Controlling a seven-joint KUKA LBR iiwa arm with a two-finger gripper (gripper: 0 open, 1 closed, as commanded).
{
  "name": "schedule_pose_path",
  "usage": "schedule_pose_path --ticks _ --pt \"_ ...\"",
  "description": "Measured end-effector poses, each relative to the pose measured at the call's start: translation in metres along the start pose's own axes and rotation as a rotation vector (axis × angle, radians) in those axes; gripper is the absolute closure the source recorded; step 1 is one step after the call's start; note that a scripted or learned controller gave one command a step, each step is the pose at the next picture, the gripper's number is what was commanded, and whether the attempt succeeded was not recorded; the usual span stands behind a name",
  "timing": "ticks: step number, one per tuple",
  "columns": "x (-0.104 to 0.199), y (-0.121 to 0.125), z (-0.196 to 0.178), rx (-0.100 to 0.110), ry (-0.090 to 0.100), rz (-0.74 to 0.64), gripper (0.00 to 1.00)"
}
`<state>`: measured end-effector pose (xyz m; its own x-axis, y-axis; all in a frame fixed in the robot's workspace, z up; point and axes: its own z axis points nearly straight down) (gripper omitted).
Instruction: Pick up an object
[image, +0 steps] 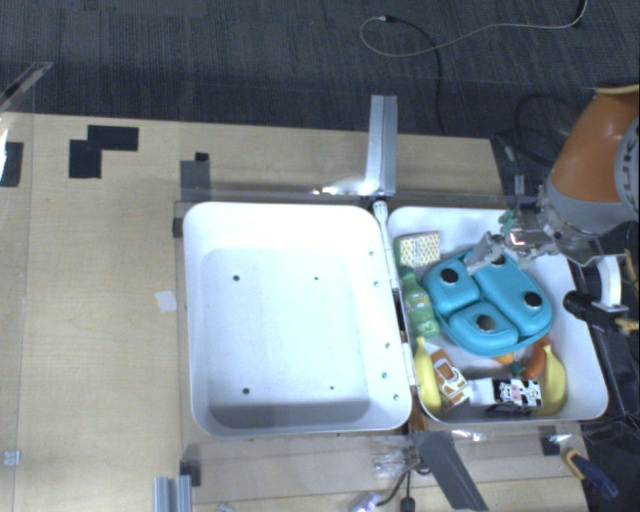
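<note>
Bananas (552, 380) at right bin's (598, 400) near edge; end effector (497, 250) over blue toy (487, 302) | state unclear

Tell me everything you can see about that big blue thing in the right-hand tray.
The big blue thing looks like smooth, glossy turquoise plastic, moulded in three rounded lobes, each with a small dark hole on top. It lies flat, top side up, in the middle of the right bin, covering much of its floor. A green object sits against its left edge, and bananas and small items crowd its near edge. The robot's hand is at its far edge.
</note>
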<state>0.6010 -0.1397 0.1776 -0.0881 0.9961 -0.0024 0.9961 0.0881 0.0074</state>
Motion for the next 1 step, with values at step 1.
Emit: schedule_pose_path --ticks 1 --pt "0.024 -0.0485 0.0238 0.004 0.001 -0.023 0.0"
